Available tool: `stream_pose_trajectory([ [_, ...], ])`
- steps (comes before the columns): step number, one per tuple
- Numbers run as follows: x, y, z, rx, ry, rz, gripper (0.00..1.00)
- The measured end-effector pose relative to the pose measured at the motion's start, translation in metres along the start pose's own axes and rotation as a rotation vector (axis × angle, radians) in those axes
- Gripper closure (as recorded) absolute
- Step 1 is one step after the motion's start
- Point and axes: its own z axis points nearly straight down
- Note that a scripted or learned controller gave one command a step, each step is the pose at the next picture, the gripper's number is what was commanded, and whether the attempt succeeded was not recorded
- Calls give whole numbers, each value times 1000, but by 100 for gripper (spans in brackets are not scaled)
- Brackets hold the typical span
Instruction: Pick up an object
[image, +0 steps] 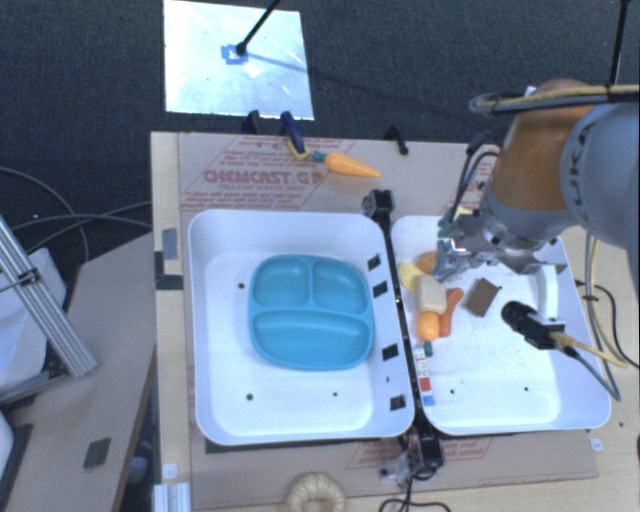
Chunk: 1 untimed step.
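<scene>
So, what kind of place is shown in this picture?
Probably a robot-grasping test bench in a lab: a grey arm with an orange band over two shallow white plastic bins, toy food in the right one, and cables on dark carpet.

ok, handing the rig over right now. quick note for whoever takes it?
Gripper: low over the right bin, above the toy pile; fingers unclear, no grasp visible.
Pile at the right bin's left side: pale block, orange pieces, small carrot, brown block alongside.
Left bin holds the blue divided plate.
A carrot toy lies on the board behind the bins.
Done: nothing lifted.
Left: grasp and lift one object.
</scene>
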Motion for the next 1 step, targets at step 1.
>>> stream_pose_trajectory([
  [1,1,0,-21,-4,1,-3,100],
])
